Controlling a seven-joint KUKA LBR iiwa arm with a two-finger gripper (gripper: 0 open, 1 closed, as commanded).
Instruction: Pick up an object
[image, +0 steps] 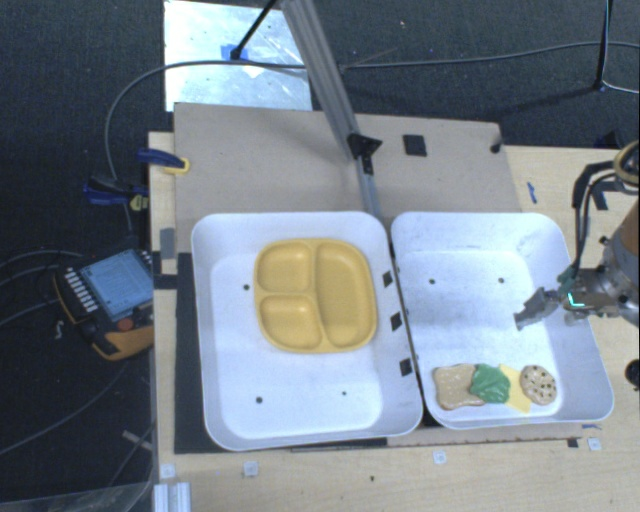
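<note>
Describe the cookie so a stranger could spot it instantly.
Look in the right bin, along its near edge, where a row of small food pieces lies. The cookie is the rightmost piece: round, tan, dotted with dark chips, beside a yellow slice and a green leaf.

1. One fixed camera looks down from above the bench (300, 150) at a slant.
2. Both white bins, left bin (215, 330) and right bin (480, 250), fit in frame.
3. The arm (610, 290) enters from the right.

My arm (615, 250) is cut off at the right edge; the green piece (490, 382) overlaps the toast (455, 386).
</note>
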